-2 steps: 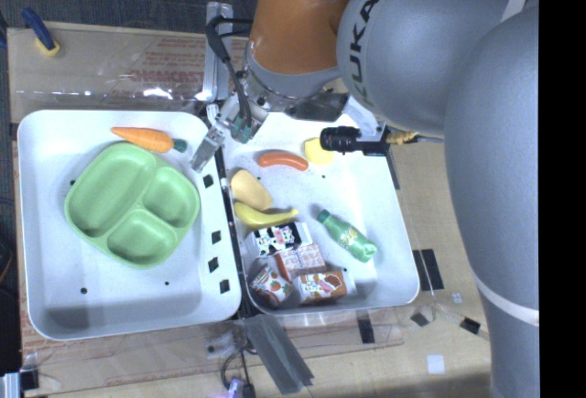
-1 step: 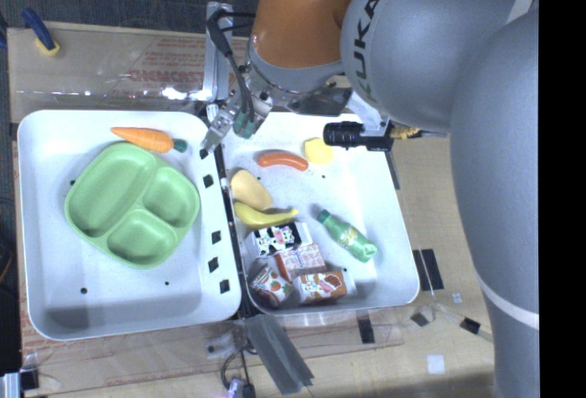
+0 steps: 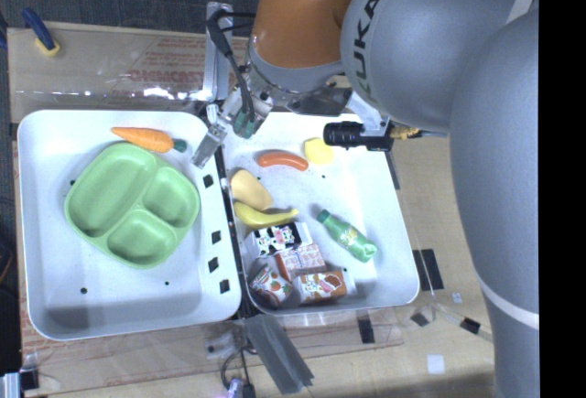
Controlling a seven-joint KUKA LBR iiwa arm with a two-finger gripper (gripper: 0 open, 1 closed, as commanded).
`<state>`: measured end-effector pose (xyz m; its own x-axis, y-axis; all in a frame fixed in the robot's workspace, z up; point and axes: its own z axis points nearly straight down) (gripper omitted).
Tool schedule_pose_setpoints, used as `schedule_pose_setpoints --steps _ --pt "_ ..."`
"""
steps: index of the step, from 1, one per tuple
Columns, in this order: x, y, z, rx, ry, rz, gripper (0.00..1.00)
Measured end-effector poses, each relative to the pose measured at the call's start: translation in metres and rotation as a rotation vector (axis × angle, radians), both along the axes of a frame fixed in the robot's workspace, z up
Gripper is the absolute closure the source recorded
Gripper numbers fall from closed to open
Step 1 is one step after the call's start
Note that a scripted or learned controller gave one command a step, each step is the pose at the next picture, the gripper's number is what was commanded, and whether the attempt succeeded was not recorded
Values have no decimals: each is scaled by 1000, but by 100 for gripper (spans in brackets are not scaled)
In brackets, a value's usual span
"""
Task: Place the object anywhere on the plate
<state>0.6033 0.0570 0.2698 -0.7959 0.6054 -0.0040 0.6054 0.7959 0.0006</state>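
A green plate with three compartments lies in the left bin. An orange carrot rests on the bin floor just past the plate's far edge. My gripper hangs low over the far end of the divider between the bins, just right of the carrot's tip and above the plate's far right corner. No object shows in it. The right bin holds a red sausage, a yellow chunk, a pale yellow pear-like piece, a banana and a green bottle.
Several small printed boxes crowd the near end of the right bin. The arm's big grey and orange body covers the far right of the bench. A blue clip lies at the far left of the bench.
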Motion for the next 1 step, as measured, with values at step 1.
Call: schedule_pose_setpoints --steps 1 --pt "1 0 10 0 -1 3 100"
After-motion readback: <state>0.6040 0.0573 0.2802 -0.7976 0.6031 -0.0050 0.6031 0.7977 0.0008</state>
